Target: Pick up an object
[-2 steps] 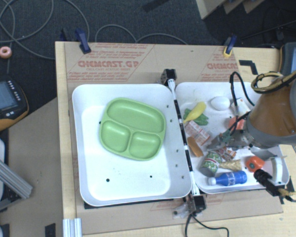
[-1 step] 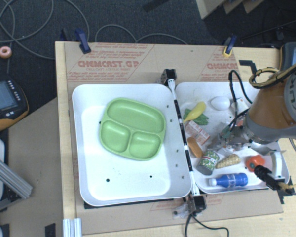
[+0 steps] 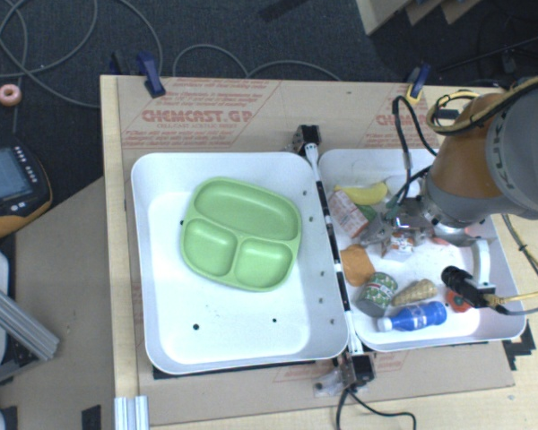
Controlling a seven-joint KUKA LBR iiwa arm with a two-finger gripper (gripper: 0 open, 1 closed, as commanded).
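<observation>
The arm is seen reaching in from the right, its grey and orange bulk lying over the far right part of the right bin. The gripper is lowered among the clutter at the middle of that bin; whether it is released or clenched cannot be told, as it is blurred and partly masked by the wrist.

The objects are crowded in the right bin. A yellow banana-like piece is placed at the far side, with a pink wrapped packet just beside it on the left. An orange block lies nearer, and a green-topped round can is set just near of that. A tan cone-shaped thing and a blue bottle are found along the near edge — close together, the bottle lying on its side. A small red item is seen to their right.

In the left bin a green divided tray is laid — well apart from the gripper.
</observation>
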